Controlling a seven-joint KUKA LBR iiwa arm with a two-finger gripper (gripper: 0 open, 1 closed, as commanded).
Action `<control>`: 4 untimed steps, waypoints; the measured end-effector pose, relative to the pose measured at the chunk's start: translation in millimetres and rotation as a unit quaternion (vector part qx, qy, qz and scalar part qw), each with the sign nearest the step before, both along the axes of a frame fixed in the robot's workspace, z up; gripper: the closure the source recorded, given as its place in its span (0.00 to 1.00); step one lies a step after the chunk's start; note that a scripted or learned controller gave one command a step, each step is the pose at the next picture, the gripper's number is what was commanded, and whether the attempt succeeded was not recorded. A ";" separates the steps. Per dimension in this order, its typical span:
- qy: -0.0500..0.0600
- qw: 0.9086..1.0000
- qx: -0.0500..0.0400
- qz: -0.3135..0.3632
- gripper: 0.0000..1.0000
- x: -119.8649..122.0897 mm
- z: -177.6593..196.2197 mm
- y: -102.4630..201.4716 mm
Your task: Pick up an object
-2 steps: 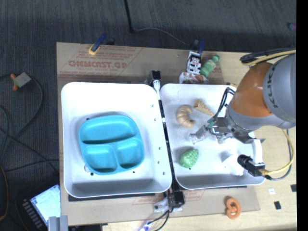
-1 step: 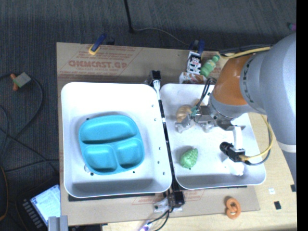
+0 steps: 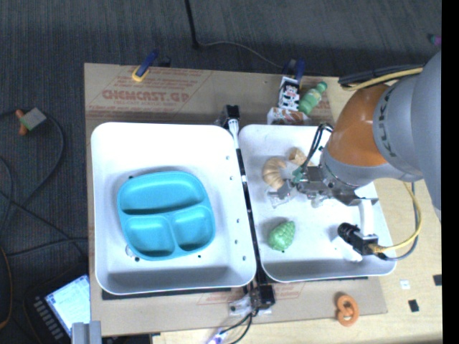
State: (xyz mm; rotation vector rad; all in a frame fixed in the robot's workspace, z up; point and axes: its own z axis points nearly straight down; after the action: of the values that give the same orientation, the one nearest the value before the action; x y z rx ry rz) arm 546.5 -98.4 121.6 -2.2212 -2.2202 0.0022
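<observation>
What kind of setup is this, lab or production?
Likely a lab grasping testbed: two white bins on a cardboard-covered bench, toy-like objects such as a green one, and cables trailing over carpet.

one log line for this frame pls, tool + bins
tool low in right bin beside tan shell-like object | green object loose nearer front | left bin holds blue divided tray
</observation>
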 end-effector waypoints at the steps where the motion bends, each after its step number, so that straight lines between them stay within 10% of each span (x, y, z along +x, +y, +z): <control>1: 0.000 1.000 0.000 -0.001 0.00 -63.6 -7.9 -48.0; 2: -0.002 1.000 0.000 0.001 0.00 -23.6 -34.1 -14.8; 3: -0.008 1.000 -0.003 -0.001 0.00 -39.4 -33.5 -1.4; 4: -0.009 1.000 -0.004 -0.001 1.00 -38.6 -22.5 -2.2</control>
State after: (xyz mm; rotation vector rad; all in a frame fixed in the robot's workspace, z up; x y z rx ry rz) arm 507.9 -100.6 99.1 -2.2356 -2.2307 -0.0091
